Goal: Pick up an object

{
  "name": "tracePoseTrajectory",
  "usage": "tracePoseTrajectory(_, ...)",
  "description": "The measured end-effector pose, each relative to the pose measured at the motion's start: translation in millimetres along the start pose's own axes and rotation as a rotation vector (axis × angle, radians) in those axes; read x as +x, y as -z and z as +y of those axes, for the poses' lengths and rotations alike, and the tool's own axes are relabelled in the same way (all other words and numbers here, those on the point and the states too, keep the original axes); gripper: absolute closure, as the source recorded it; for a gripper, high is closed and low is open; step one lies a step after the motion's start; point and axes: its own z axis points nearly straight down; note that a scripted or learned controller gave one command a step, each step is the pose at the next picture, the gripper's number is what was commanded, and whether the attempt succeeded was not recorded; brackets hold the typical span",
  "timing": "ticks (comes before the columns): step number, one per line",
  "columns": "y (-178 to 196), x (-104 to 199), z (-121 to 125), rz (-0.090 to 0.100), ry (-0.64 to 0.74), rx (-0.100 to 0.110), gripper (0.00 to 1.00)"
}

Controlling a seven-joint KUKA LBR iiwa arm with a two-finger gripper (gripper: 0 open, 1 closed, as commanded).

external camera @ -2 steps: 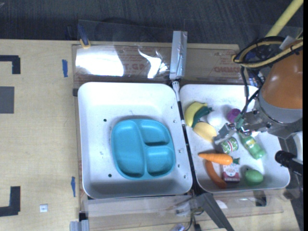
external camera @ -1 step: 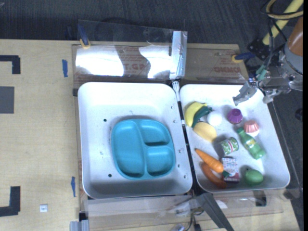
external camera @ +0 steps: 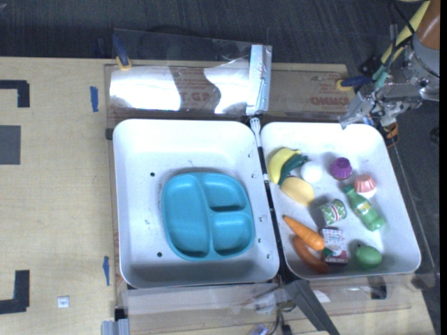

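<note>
The right bin (external camera: 398, 187) holds several toy foods. A yellow banana (external camera: 279, 162) lies at its left, with a yellow lemon (external camera: 298, 190) and a white ball (external camera: 311, 173) beside it. Further right are a purple piece (external camera: 341, 167), a pink cupcake (external camera: 364, 184) and a green bottle (external camera: 366, 211). A small can (external camera: 333, 211), a carrot (external camera: 304, 232), a red-white packet (external camera: 334, 242) and a green lime (external camera: 367, 256) lie toward the front. My gripper (external camera: 374, 112) hangs over the bin's back right corner, above the rim and apart from every toy.
The left bin (external camera: 133, 187) carries a blue divided plate (external camera: 207, 215). A clear plastic wall (external camera: 188, 82) stands behind the left bin. Cables (external camera: 391, 54) trail by the arm at the upper right.
</note>
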Motion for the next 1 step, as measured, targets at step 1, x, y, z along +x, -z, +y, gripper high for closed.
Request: tracePoseTrajectory(1, -236.9, -29.8, -84.8, 0.004, -0.019, 0.004, 0.0)
